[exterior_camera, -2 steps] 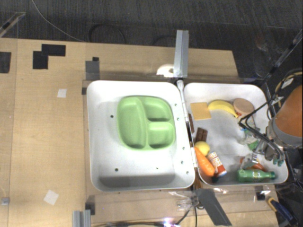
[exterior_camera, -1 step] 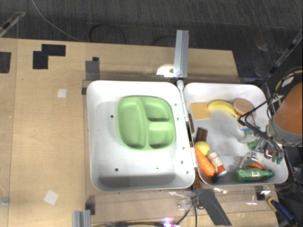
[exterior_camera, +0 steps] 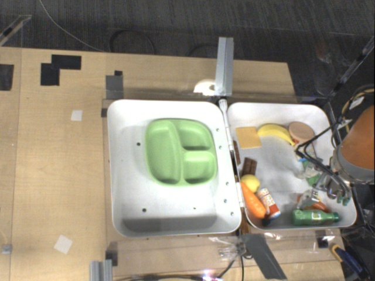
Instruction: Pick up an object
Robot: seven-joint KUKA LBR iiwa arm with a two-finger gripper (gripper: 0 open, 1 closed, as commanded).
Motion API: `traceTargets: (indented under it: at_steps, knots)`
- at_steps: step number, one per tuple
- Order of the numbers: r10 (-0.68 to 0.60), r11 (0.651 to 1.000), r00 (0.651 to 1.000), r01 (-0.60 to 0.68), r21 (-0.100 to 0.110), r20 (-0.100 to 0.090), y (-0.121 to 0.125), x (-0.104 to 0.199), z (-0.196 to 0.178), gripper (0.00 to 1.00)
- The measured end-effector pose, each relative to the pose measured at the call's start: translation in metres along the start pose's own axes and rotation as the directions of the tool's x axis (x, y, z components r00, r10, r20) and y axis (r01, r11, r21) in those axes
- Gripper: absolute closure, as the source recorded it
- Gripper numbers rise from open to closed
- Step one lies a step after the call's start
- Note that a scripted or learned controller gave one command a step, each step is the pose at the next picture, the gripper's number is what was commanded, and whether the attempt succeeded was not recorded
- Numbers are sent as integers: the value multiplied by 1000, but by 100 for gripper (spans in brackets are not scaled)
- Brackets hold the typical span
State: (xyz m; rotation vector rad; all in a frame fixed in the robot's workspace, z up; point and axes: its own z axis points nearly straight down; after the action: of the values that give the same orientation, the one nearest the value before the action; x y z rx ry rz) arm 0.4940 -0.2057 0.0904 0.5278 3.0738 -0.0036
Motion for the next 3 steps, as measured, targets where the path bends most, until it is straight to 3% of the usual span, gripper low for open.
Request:
traceTargets:
  at_steps: [1, 2, 3]
  knots:
    - [-4, 1000, 1000, 4, 0, 14, 1, -5, -14, 100]
    - [-5, 1000, 1000, 5, 0, 13, 1, -5, -13, 0]
    - [-73, 997, 997, 73, 0, 1, 2, -4, -1, 0]
